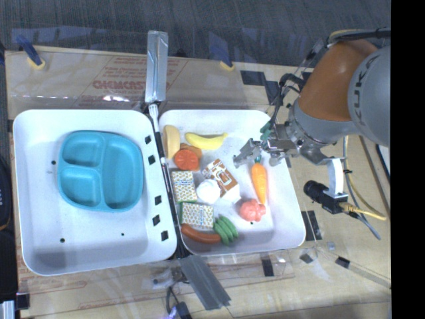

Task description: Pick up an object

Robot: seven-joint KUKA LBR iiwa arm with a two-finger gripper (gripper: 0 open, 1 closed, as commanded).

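Observation:
My gripper [249, 153] hangs over the right bin [287, 211], near its upper right part, with its fingers spread and nothing between them. Just below it lies an orange carrot [259, 182]. To its left lie a yellow banana [204, 139], a small brown-and-white carton [220, 174] and a white ball [208, 191]. A red tomato [187, 159] and a pale yellow piece [172, 140] lie by the bin's left wall. A pink strawberry-like toy [252, 210] rests below the carrot.
The left bin [40, 238] holds a blue divided plate [102, 169]. Two patterned packets [183, 185] [197, 214], a sausage [199, 234] and a green pod [226, 228] crowd the right bin's lower left. A metal bar [156, 65] stands behind the bins' divider.

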